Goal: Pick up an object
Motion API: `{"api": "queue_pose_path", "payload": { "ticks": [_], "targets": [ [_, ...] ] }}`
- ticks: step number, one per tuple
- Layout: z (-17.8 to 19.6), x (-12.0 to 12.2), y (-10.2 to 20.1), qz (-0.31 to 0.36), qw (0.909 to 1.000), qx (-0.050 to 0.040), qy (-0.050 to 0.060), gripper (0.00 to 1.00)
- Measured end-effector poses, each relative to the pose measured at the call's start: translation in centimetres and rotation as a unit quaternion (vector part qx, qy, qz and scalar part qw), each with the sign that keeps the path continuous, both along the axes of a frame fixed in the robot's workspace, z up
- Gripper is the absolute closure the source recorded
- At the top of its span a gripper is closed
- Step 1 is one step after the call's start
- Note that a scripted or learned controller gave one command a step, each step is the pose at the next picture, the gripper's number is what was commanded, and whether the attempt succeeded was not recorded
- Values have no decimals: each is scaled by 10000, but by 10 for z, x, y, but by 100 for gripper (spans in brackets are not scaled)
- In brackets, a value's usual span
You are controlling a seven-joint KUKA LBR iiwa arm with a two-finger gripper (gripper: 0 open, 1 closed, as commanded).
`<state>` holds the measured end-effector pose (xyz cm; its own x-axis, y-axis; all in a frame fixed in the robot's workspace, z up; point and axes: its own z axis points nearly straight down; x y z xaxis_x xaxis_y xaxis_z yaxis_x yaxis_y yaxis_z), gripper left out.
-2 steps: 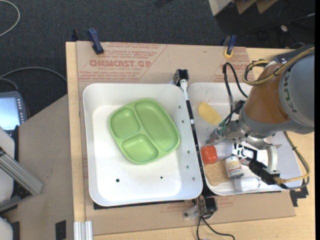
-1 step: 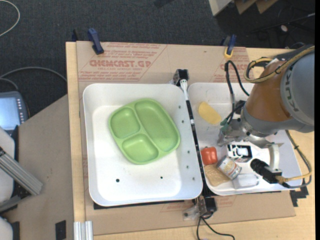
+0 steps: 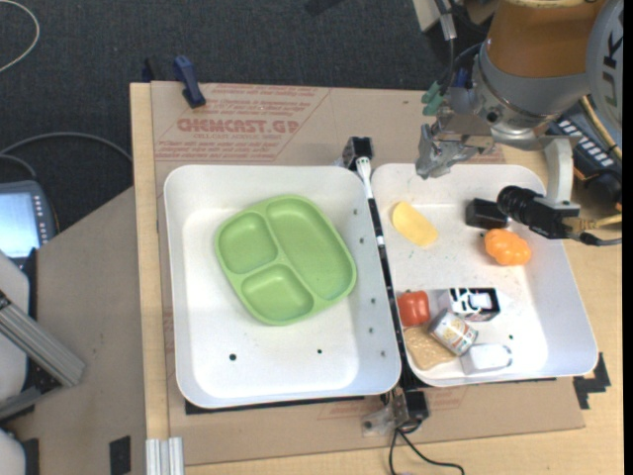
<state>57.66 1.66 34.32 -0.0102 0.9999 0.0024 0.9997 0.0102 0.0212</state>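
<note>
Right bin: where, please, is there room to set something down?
In the right bin, bare floor lies between the yellow piece and the orange piece, and along the right wall below it. The near edge is crowded around the red piece and can.

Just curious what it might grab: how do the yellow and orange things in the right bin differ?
The yellow piece is pale and smooth; the orange piece is bright and lumpy. The yellow piece is a long oval lying at a slant, the orange piece rounder. The yellow piece lies near the left wall of the right bin, the orange piece farther right. Both lie in that bin's far half.
</note>
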Motion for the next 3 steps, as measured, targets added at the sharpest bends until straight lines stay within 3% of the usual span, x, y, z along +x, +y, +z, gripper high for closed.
{"api": "queue_pose_path", "payload": {
  "ticks": [1, 2, 3],
  "targets": [
    [55, 76, 88, -19, 10000, -7, 46, 100],
    [168, 63, 136, -22, 10000, 4, 36, 100],
    [195, 46, 94, -67, 10000, -12, 68, 100]
  ]
}}
